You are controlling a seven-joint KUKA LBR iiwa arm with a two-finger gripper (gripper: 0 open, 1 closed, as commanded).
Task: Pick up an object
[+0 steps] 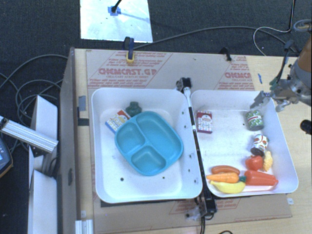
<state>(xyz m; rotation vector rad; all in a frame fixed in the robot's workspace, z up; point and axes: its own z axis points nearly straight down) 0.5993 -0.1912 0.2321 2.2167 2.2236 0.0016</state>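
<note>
We saw the claw [267, 100] hanging at the far right edge of the right bin [229, 104], its two thin fingers spread apart with nothing between them. Just on its near side a small round green can [254, 120] rested on the smooth white plastic floor of that bin, close to the claw but not gripped.

Further toward us along the bin's right side lay a small can with a red and white label [260, 142], then a red tomato-like piece [253, 163] touching a pale yellow knobbly piece [267, 161]. In the near right corner a cluster of glossy toy foods sat packed together: a red pepper-like shape [261, 179], a long orange carrot [225, 178], a brown sausage [224, 169] and a curved yellow banana [229, 187]. A flat red and white carton [204, 122] lay alone at the bin's left, near the divider.

In the left bin [105, 145] a rounded blue plastic tray [148, 142] with three compartments lay tilted, with a small colourful box [116, 120] and a dark green lump [133, 108] at its far left edge. Both bins stood on the bench [165, 67], sheeted in printed brown paper.
</note>
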